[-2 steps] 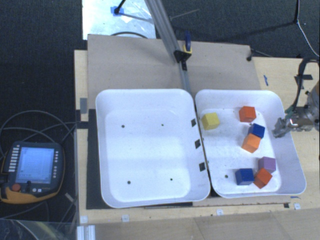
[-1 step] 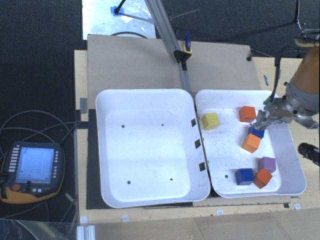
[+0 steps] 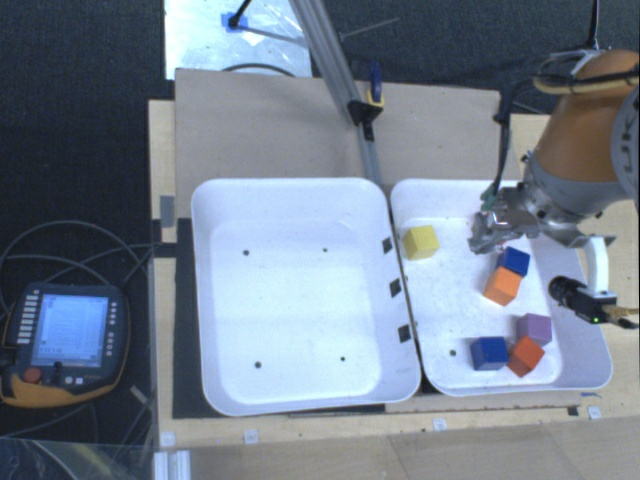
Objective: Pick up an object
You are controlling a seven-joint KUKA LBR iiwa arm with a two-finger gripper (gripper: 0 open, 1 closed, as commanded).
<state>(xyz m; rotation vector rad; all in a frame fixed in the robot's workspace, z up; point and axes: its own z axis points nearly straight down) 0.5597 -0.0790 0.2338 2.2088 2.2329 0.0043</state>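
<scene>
Nearest the lens, along the bottom of the camera view, runs the pale front edge of the bench, and at the left a teach pendant lies on the dark floor, its screen lit; whatever it displays is too small to read. Two white bins sit side by side on the bench. The left bin shows a bare floor with small dark dots. The right bin carries the blocks: a yellow block near its left wall, a blue block touching an orange block just below it, and toward the front a second blue block, a red-orange block beside it and a purple block just behind that one. No lettering or brand can be made out on any block. The gripper hangs low over the right bin between the yellow block and the blue one, with nothing seen between its fingers; whether they are spread or closed cannot be told. A grey pole slants across the back of the bench.
</scene>
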